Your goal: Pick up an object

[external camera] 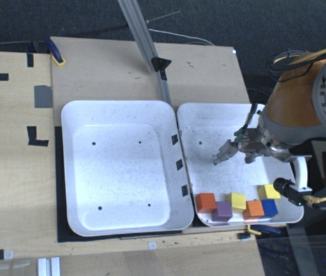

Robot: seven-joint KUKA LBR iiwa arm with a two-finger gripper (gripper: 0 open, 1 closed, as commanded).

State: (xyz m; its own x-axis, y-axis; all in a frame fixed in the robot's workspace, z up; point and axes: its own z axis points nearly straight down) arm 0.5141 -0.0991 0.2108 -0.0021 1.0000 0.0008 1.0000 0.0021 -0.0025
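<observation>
My two-finger hand (finger state: cannot tell) over the shallow white right-hand bin; descend squarely onto the small orange cube.

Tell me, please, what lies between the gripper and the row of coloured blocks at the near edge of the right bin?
Only bare white bin floor lies between the gripper and the blocks, as the camera view shows.

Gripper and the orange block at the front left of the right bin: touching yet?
Apart. The camera view shows the gripper over bare bin floor mid-bin, with white floor plainly between it and the orange block near the front wall.
</observation>
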